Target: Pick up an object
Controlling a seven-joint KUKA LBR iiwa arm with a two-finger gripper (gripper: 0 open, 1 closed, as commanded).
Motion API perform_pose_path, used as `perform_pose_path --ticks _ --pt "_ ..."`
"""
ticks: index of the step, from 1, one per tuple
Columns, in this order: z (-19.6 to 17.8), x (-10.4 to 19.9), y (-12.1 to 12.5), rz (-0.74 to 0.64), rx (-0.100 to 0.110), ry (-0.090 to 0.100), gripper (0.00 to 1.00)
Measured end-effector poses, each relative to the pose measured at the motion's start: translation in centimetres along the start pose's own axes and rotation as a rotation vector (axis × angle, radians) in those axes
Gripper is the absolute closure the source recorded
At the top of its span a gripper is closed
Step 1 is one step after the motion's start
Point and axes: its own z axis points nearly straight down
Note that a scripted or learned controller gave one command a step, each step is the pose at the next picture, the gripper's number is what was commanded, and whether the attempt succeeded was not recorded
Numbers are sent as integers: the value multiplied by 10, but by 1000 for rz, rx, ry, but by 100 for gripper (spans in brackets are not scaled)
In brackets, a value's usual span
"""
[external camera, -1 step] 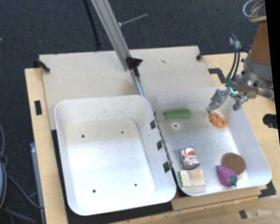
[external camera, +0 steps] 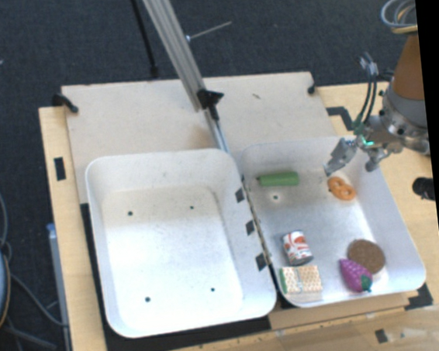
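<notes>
Orange toy [external camera: 342, 188]: lying in the right bin [external camera: 390, 207], just below the hand [external camera: 352, 157], apart from it.
Hand: hovering over the bin's upper right; clenched or released, cannot tell.
Further from hand: green piece [external camera: 277, 179] to its left; red can [external camera: 296, 247], brown disc [external camera: 366, 255], purple toy [external camera: 354, 273] below.
Progress: nothing lifted yet; descent, closing and raising all left.

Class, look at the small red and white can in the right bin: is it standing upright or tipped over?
Upright, apparently: the can shows a short rounded body standing on the right bin floor.
</notes>
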Motion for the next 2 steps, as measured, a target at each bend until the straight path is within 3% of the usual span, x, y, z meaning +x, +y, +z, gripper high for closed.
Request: perform_pose_path --ticks 2 --pt "97 -6 -17 5 6 -1 0"
